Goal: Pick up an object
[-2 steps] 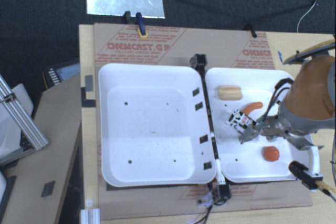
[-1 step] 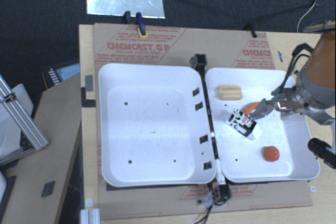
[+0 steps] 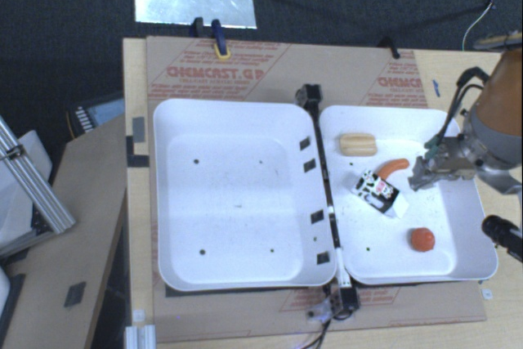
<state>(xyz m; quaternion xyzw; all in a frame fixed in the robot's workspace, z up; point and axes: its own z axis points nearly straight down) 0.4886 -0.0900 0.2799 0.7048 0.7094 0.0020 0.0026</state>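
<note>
The gripper [image 3: 426, 173] hovers over the right bin [image 3: 466, 261]; its state cannot be told. Nearby lie a sausage [image 3: 391, 167], bread roll [image 3: 357, 145], small box [image 3: 377, 191] and tomato [image 3: 422, 239].

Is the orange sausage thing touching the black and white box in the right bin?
Cannot tell. In the camera view the orange sausage ends right at the black and white box; at this slant no clear gap or contact shows.

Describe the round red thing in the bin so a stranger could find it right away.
Look in the right bin, the one the arm reaches over. Near its front edge lies a small red-orange ball, alone. It is round, unlike the curved orange sausage-shaped piece and the black-and-white box behind it.
</note>
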